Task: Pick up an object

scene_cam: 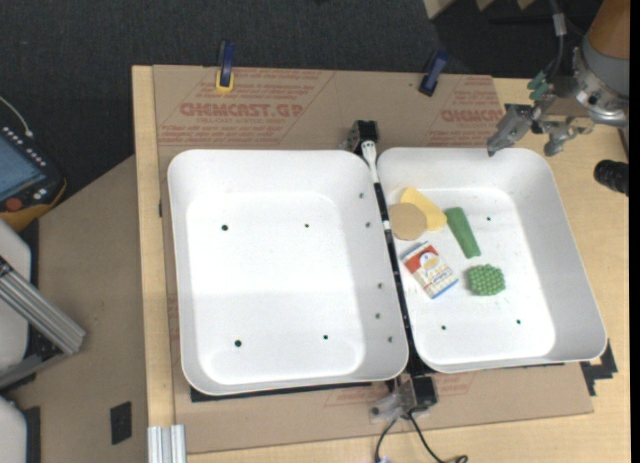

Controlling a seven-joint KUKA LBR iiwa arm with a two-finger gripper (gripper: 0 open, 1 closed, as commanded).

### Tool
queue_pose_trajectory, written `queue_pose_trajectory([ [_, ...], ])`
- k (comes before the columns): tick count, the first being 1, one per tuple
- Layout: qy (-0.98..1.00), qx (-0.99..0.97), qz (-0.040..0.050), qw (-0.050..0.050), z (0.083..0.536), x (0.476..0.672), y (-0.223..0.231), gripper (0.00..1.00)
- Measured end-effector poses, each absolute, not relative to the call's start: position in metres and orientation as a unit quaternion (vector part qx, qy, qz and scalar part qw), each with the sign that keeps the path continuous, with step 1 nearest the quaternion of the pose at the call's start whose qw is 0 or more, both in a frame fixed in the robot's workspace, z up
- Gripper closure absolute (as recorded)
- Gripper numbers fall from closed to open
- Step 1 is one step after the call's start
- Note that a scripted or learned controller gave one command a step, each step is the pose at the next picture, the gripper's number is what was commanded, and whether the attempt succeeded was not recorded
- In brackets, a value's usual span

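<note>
Currently my tool (528, 131), fingers spread and holding nothing, hangs upper right; I'd descend straight over the isolated green bumpy ball (485, 279), right white bin (560, 211).

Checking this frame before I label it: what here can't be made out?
- Yellow piece: partly hidden under the tan disc, camera view.
- Card: print too small to read.
- Arm: cut off by the frame's top right edge.
- Gripper: small and blurred.
</note>
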State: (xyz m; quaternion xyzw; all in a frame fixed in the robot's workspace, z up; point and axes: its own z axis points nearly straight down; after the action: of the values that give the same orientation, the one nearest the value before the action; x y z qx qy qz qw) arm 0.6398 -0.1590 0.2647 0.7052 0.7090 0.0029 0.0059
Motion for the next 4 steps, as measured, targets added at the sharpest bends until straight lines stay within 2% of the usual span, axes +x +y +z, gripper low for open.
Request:
queue_pose_trajectory([
  [1, 0.706, 0.708, -0.0027, -0.005, 0.187, 0.585, -0.157, 0.0],
  [2, 0.707, 0.707, -0.0011, -0.003, 0.078, 0.588, -0.147, 0.0],
  [3, 0.707, 0.708, 0.0005, 0.001, 0.096, 0.59, -0.149, 1.0],
  [4, 0.709, 0.705, 0.0016, -0.001, 0.19, 0.518, -0.057, 1.0],
])
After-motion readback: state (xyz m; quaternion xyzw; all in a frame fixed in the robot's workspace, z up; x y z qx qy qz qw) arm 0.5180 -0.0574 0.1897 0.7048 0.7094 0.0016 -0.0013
